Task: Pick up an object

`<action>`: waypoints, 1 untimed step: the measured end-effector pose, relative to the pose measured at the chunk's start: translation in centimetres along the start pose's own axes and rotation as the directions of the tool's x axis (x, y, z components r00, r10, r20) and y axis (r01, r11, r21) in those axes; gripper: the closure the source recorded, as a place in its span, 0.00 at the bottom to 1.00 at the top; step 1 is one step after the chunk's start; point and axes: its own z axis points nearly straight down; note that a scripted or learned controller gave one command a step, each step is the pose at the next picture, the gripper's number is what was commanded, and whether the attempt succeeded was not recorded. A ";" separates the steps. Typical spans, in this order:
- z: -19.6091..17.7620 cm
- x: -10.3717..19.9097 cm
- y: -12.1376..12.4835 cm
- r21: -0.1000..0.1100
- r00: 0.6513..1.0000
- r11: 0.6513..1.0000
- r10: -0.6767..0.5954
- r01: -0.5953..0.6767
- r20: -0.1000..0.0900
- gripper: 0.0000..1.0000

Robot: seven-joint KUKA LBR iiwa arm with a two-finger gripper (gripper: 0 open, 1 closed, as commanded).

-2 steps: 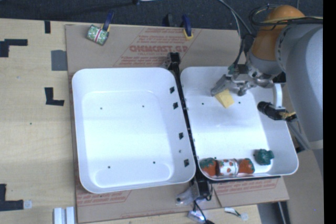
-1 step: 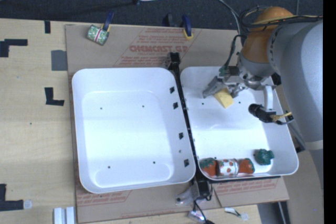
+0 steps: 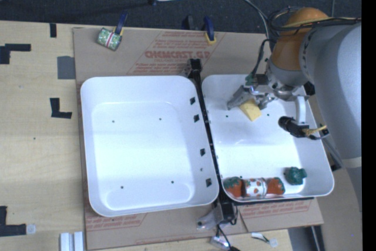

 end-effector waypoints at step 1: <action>0.0 0.0 0.0 0.000 1.000 1.000 0.000 0.000 0.000 0.00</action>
